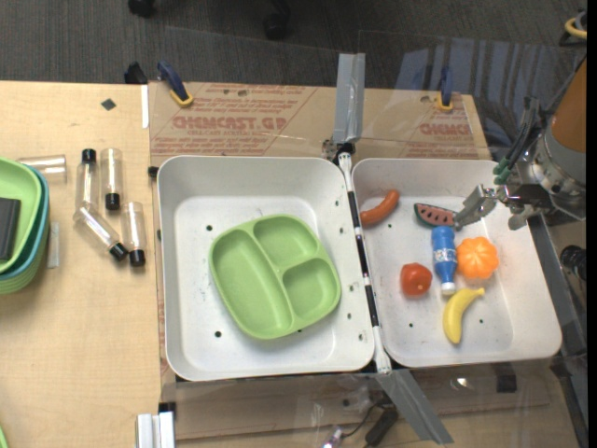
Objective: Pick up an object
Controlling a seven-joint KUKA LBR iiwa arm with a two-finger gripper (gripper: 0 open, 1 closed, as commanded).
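The right bin point(522, 339) holds a red-brown sausage point(379, 207), a watermelon slice point(435, 216), a blue bottle point(444, 254), an orange point(478, 258), a red tomato point(416, 279) and a banana point(461, 312). My gripper point(492, 213) hangs over the bin's far right part, just above the orange and right of the watermelon slice. It is open with nothing between its fingers. One finger point(472, 206) points down-left toward the watermelon slice.
A green divided plate point(274, 275) lies in the left bin point(187, 250). A metal divider post point(349, 101) stands between the bins at the back. On the wooden bench to the left lie several clear vials point(110, 203) and stacked green bowls point(20, 222).
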